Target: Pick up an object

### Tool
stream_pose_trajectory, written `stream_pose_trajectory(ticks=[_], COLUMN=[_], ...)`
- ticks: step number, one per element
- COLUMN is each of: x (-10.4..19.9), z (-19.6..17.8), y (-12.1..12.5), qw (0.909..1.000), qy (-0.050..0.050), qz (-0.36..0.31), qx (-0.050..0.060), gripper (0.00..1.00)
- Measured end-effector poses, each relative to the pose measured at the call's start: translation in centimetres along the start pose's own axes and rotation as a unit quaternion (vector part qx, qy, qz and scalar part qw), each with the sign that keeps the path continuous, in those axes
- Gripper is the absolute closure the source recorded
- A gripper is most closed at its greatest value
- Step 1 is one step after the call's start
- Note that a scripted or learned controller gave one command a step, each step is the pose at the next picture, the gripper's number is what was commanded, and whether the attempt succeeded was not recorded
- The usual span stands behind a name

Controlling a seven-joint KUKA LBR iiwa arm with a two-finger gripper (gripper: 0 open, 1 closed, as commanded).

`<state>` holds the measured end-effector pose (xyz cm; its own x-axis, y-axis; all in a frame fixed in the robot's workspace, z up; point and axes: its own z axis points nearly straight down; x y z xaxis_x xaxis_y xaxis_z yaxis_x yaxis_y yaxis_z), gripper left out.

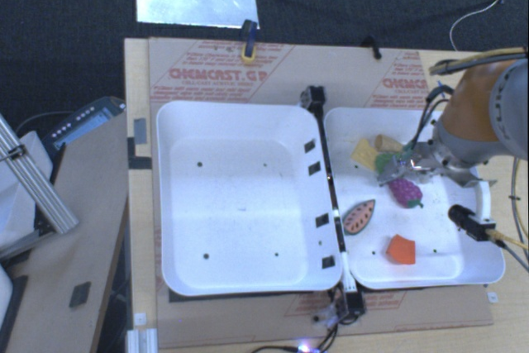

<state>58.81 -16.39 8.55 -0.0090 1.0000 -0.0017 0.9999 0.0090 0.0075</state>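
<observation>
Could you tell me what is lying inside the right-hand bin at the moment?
The right-hand bin holds a watermelon slice, an orange block, a purple grape bunch, a yellow piece and a green item. The gripper covers whatever lies beneath it.

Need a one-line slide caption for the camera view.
KUKA arm lowers its tool over toys in the right bin, near the purple grapes.

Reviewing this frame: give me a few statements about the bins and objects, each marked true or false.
1. The orange block lies in the right bin. True.
2. The watermelon slice lies in the left bin. False: it lies in the right bin, near the divider.
3. The tool is above the right bin, near the purple grapes. True.
4. The yellow piece sits beside the orange block. False: it sits toward the bin's far side, apart from the block.
</observation>
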Motion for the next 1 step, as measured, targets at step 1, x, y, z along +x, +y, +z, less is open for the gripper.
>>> stream_pose_trajectory(ticks=[1], x=[-4.55], z=[0.09], y=[-6.27], qw=[1.0000], qy=[0.000], qz=[0.007], qx=[0.005], gripper=[0.00])
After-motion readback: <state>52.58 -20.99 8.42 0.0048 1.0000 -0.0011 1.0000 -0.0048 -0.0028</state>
